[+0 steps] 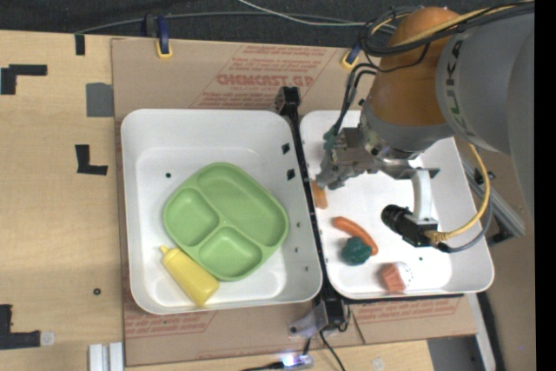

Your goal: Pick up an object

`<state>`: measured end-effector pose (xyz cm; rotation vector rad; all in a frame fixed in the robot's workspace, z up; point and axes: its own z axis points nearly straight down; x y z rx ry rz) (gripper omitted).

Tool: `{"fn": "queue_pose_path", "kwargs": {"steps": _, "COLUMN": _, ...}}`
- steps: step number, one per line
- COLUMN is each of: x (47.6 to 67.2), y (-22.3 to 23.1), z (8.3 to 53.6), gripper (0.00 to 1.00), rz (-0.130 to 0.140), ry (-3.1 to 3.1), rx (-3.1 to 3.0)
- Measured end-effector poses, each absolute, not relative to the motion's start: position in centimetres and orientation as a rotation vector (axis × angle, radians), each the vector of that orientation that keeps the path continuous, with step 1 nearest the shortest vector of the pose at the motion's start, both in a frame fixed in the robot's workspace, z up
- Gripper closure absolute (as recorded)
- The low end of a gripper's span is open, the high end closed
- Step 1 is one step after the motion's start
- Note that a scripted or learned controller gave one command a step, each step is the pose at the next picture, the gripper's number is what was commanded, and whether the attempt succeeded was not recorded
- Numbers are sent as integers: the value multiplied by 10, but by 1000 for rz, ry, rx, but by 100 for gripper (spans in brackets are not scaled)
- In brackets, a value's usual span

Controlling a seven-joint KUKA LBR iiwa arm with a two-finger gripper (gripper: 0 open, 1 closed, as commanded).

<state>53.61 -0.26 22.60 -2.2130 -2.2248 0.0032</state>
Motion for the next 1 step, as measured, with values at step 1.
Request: {"fn": "queue_pose_path", "kwargs": {"steps": 1, "x": 512, "y": 49, "z": 234, "gripper": 100, "rz": 2, "ry": -2226, "rx": -2211}}
